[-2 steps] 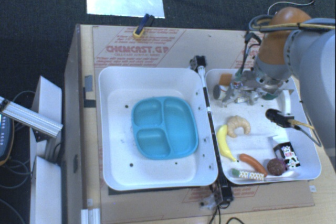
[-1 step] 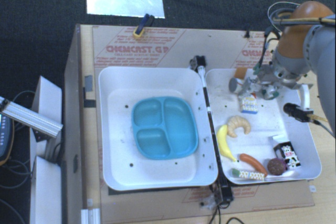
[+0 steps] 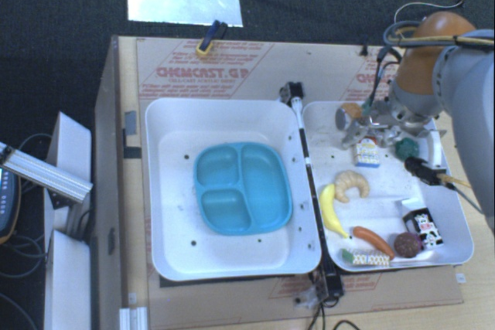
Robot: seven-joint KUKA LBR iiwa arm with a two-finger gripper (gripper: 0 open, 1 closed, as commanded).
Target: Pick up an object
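From above we see the gripper [image 3: 369, 134] low in the right bin [image 3: 462, 243], right over the carton [image 3: 368, 152], likely going for it; open or closed, we cannot tell. Croissant [image 3: 352, 184] and banana [image 3: 331, 211] lie nearby.

The arm [image 3: 464, 81] is showing as a thick grey tube with a smooth, rounded surface, taking up the right of the scene. An orange band [image 3: 429, 50] is bulging above the wrist, dome-shaped and glossy, catching a pale highlight on top. Thin cables [image 3: 402, 21], yellowish and dark, are looping around the orange part and trailing down its left side. Below it, a silvery metal wrist section [image 3: 390, 118] is glinting, with small grey metal parts jutting out toward the left.
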